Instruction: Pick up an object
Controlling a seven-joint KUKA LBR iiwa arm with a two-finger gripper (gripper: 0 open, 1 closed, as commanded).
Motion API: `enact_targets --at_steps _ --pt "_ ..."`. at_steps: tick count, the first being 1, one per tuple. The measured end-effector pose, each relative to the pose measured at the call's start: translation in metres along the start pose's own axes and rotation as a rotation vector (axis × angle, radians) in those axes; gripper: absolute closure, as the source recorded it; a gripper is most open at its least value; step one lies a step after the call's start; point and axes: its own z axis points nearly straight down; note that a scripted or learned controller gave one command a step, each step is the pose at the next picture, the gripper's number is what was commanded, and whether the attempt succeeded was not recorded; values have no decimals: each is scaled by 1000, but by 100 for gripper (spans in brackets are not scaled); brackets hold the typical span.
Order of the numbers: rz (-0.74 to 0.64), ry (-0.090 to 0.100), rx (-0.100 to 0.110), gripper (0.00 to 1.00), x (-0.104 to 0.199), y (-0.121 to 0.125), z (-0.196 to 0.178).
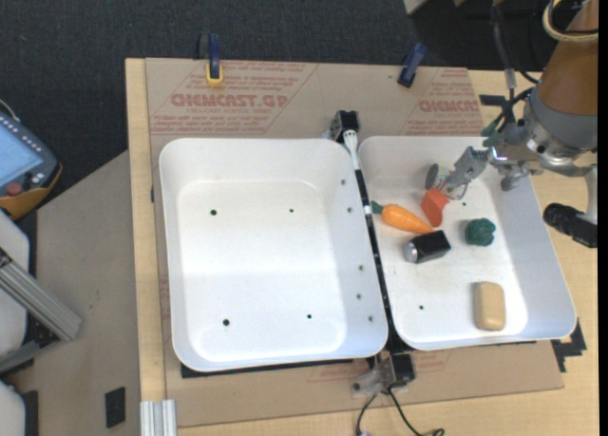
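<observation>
The right bin [532,325] holds several small objects. A red block [435,207] lies near its middle, with an orange carrot [405,219] just to its left. A black and silver cylinder [427,248] lies below them. A green lump [480,231] sits to the right, and a tan block [490,305] rests near the front. My gripper [446,180] reaches in from the right and sits just above the red block. Its fingers [431,176] are spread open, and nothing shows between them.
The left bin [180,197] lies beside the right one, with a black divider strip [366,211] between them. Both rest on a cardboard sheet [285,87] held by blue clamps [212,48] at the back. The arm's grey wrist [560,125] hangs over the right bin's far right edge.
</observation>
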Motion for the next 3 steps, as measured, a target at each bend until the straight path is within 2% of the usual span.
enact_targets --at_steps 1,2,3 --pt "2 4 9 0 21 20 119" --pt "4 0 -2 100 18 22 100" --pt "-2 5 -2 100 81 -31 28"
